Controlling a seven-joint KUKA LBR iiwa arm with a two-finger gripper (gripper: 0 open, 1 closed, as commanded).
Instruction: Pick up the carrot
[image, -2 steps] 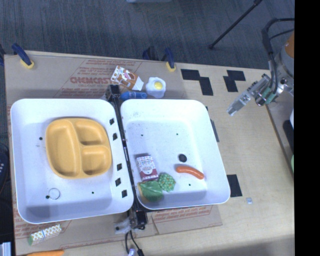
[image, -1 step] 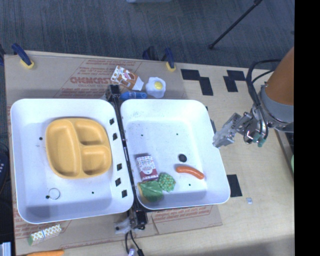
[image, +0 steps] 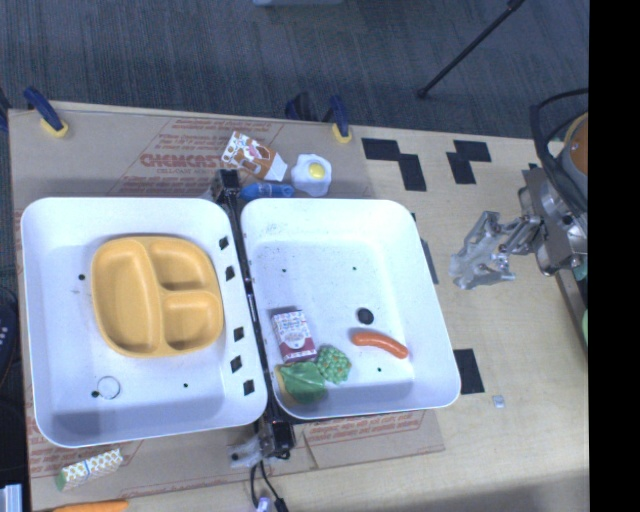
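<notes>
Left white bin (image: 40, 330): holds a yellow three-compartment plastic tray (image: 157, 293), lying flat toward the bin's upper left.

Right white bin (image: 425, 300): orange toy carrot (image: 379, 343) lies flat on the floor, lower right area, just below a small dark round spot (image: 364, 317). To its left, a green leafy toy vegetable (image: 315, 371) sits at the bin's lower edge, touching a small red-and-white carton (image: 292, 333) above it.

Above the bins, on the cardboard sheet (image: 180, 155): a crumpled printed packet (image: 246, 153), a blue piece (image: 266, 189) and a white round item with a yellow centre (image: 312, 172). Their identities are hard to make out.

Silver two-finger gripper (image: 478, 262): outside the right bin, over the bare bench, well apart from the carrot. Fingers spread apart, nothing between them, touching nothing visible. The arm behind it is cut off at the right.

Surface: tan bench top (image: 510, 430) with black square markers. Blue clamps (image: 47, 110) pin the cardboard at the top edge. Dark grey carpet (image: 200, 50) beyond.
</notes>
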